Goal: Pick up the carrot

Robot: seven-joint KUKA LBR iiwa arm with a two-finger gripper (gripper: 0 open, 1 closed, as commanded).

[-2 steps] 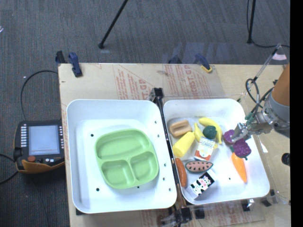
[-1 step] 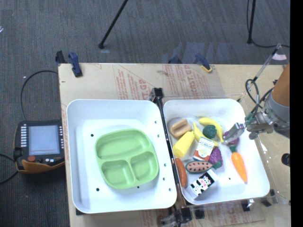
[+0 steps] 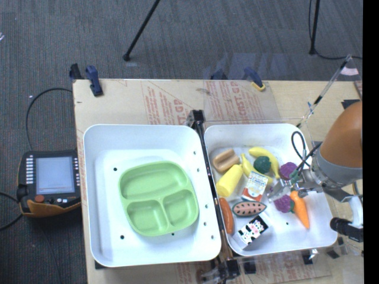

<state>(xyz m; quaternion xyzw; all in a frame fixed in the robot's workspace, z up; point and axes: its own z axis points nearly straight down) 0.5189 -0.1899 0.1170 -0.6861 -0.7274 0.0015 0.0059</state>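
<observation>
Glossy white plastic bins

Two bins sit side by side on the bench; the left bin holds a divided tray; the right bin holds toy food, the carrot at its right, beside the gripper.

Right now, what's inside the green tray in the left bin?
The green tray shows three bare compartments with no food in them. The tray hides the left bin floor beneath it, so what lies under it is unseen.

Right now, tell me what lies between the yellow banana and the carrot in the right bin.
In the camera view, purple grapes and a second purple bunch lie between the banana and the carrot.
</observation>
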